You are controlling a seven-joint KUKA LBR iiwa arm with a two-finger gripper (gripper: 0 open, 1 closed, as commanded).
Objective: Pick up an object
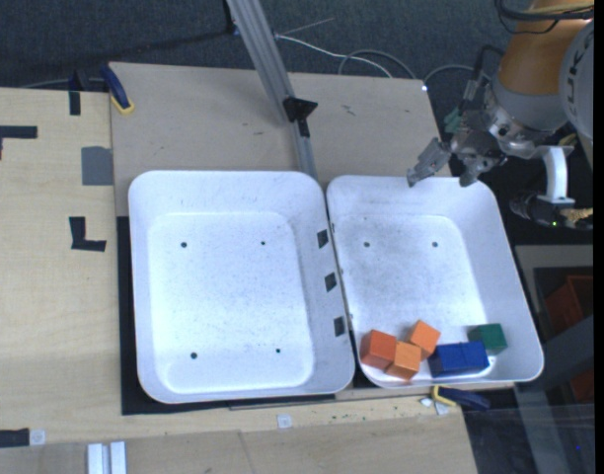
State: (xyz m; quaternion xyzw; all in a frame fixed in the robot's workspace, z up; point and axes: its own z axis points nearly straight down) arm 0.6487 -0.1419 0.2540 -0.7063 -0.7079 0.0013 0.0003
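Fingers point(442, 165) spread wide w/ nothing in them, up over the far rim of the right bin point(509, 227). Blocks sit at its near edge: 3 orange point(401, 349), 1 blue point(459, 359), 1 green point(490, 337).

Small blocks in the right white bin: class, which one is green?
The small green block, farthest right in the cluster, just above the larger blue block; the other three are orange.

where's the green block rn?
In the camera view, the green block sits in the right bin's near right corner, just right of the blue block, far from the gripper at the bin's far edge.
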